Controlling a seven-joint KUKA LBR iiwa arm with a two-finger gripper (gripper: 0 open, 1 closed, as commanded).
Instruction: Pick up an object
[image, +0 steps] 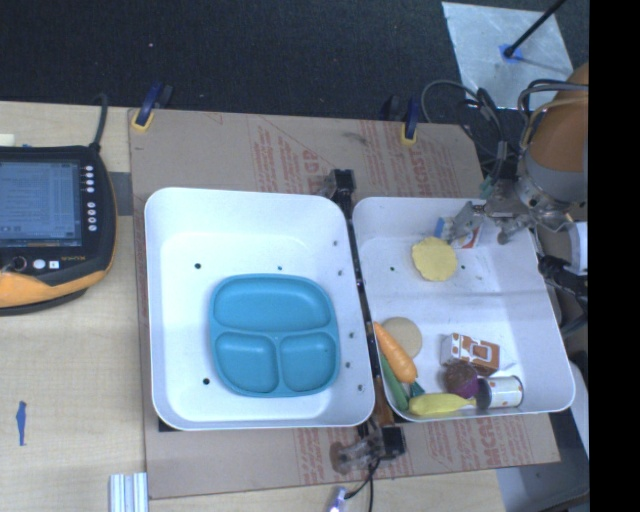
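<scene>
My gripper hangs over the far right corner of the right bin. Its two grey fingers stand apart, open, with nothing between them. A flat yellow disc lies on the bin floor just left of and below the left finger, apart from it. Along the bin's near side lie an orange carrot, a tan round piece, a small brown and white carton, a dark purple lump, a small can and a yellow fruit.
The left bin holds a blue divided plate. A control tablet with an orange rim lies on the bench at far left. Cables trail behind the right bin, near the arm's orange band.
</scene>
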